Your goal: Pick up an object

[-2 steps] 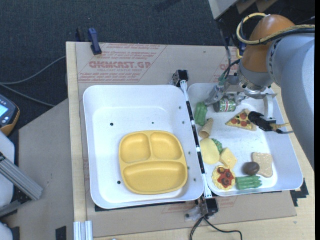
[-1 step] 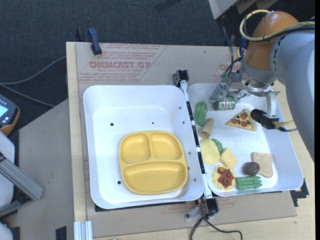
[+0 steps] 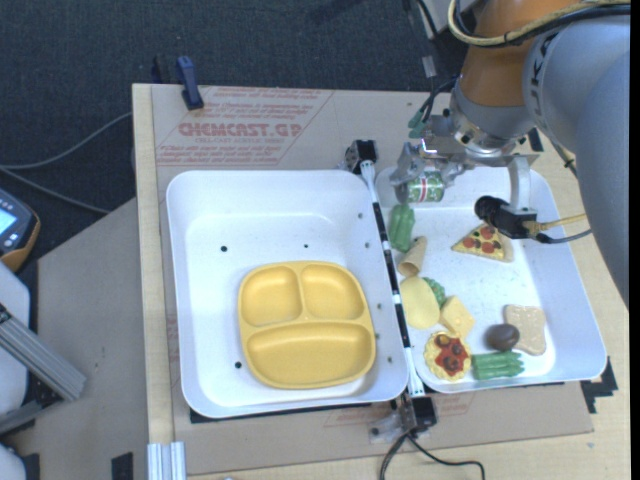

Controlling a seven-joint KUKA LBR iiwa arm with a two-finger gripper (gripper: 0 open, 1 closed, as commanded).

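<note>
Reaching in from the right, the grey arm with its orange band is hanging its gripper (image 3: pixel 432 173) over the far end of the right bin (image 3: pixel 570 298). Between the fingers a small green can (image 3: pixel 426 189) is sitting, lying on its side, and the fingers are looking clamped on it from either side, with the can right by the far rim of the bin.

Below it, other toy foods are lying scattered in the same bin: a green pepper (image 3: pixel 401 225) against the divider, a cone (image 3: pixel 411 257) just beside that, a pizza slice (image 3: pixel 484 242) toward the middle, a yellow lemon-like piece (image 3: pixel 420 303), a cheese wedge (image 3: pixel 458 317), a small round pizza (image 3: pixel 447 356), green beans (image 3: pixel 497 366), a dark brown lump (image 3: pixel 502 337) and a slice of bread (image 3: pixel 527 327).

In the left bin (image 3: pixel 200 228), 1 yellow tray (image 3: pixel 305 323) with 3 compartments is resting flat.
</note>
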